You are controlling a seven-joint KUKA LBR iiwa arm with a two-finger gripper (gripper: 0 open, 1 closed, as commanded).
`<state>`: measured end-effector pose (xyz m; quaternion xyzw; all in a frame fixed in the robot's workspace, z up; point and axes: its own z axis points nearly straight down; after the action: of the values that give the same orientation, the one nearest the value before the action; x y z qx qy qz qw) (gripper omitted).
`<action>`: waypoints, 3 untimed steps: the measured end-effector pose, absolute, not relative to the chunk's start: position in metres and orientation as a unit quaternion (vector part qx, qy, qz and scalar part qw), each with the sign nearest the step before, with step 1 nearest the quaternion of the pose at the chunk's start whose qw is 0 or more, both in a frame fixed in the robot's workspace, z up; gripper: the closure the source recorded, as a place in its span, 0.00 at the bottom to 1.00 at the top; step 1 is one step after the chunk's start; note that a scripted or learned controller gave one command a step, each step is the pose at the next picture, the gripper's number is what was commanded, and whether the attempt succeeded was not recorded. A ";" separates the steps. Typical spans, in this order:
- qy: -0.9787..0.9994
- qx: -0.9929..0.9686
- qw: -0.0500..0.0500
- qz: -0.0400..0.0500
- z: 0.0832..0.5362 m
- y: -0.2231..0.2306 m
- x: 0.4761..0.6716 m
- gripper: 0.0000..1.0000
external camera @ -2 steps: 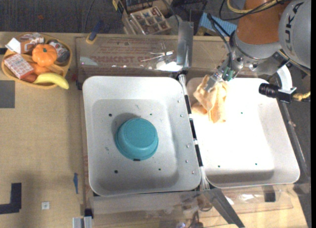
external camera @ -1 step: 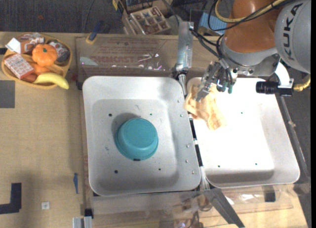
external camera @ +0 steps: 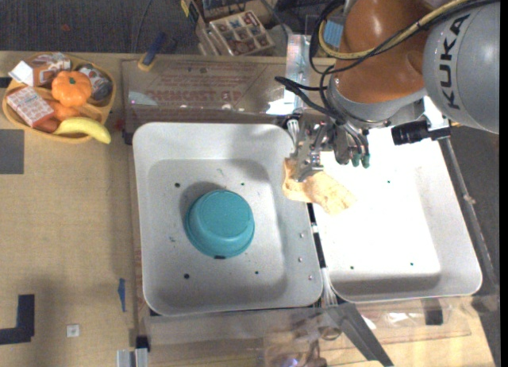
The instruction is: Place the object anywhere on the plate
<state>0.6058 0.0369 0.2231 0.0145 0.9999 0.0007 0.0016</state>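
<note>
The gripper (external camera: 306,157) hangs over the wall between the two bins, its fingers clamped on a tan flatbread-like piece (external camera: 319,188) that droops below; the carry step seems in hand, and next it must travel left over the teal plate (external camera: 221,223) and release

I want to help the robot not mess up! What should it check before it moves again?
1. Tan object between the pincer fingers: cannot tell, it hangs just below them.
2. Teal plate in the left bin: ok.
3. Plate top free for a drop: ok.
4. Object above the plate: not ok, it's over the bins' shared edge.
5. Path left to the plate unblocked: ok.
</note>
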 end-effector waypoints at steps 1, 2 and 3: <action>1.000 0.001 0.002 0.001 0.215 0.081 0.584 1.00; 1.000 0.000 0.001 0.001 0.229 0.124 0.553 1.00; 1.000 0.000 0.001 0.001 0.227 0.169 0.528 1.00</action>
<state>0.5275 0.1686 0.2268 0.0001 1.0000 0.0008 0.0008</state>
